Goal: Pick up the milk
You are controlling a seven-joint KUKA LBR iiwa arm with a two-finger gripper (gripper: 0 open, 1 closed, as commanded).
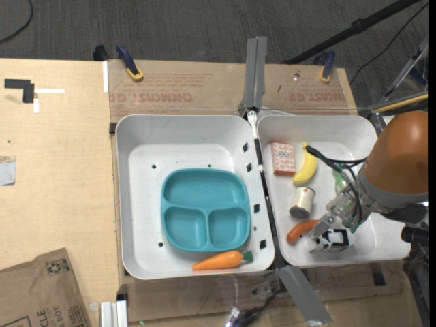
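White-and-black milk carton [332, 240] lay in the right bin's [361, 131] near corner, directly beneath the claw [335, 225], just right of an orange carrot [300, 231]; claw's opening couldn't be told.

arm [402, 159]: cut off by right edge, covered the right bin's [320, 124] far right side | gripper [332, 231]: fingers too small and cluttered to read | milk [334, 239]: black-and-white carton partly hidden under gripper | cardboard box [41, 295]: cut off at bottom-left corner, print only partly legible
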